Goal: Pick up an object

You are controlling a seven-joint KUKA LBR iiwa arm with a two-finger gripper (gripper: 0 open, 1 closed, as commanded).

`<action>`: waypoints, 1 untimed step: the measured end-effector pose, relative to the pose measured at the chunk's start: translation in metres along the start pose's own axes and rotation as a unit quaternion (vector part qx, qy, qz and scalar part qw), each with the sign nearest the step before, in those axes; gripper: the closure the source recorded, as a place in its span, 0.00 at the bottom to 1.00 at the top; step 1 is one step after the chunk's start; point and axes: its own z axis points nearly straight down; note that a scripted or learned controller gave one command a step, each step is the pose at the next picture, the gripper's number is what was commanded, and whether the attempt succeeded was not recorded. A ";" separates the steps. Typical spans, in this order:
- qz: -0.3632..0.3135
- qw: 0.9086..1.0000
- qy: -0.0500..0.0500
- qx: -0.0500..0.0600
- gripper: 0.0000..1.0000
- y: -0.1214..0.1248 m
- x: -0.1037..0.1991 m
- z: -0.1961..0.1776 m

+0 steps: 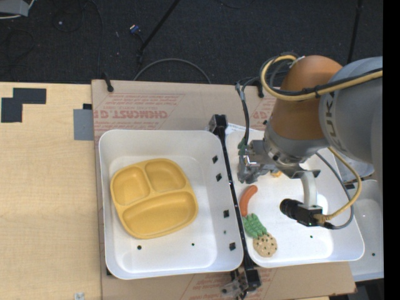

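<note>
The right bin [340, 245] holds three small items near its left wall: an orange sausage-shaped piece [248, 199], a green leafy piece [254, 224] and a round speckled cookie [265, 245]. My gripper [249, 169] hangs over the bin's upper left part, just above the top end of the orange piece. The wrist and orange band [306, 99] hide the bin floor behind it. Nothing is visibly held.
A yellow divided plate [153, 195] lies in the left bin [206, 255]. A black divider rail [228, 186] runs between the bins. A black cable-mounted part [300, 211] hangs over the middle of the right bin.
</note>
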 end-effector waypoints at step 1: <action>-0.001 1.000 0.001 0.000 1.00 -0.006 0.056 -0.010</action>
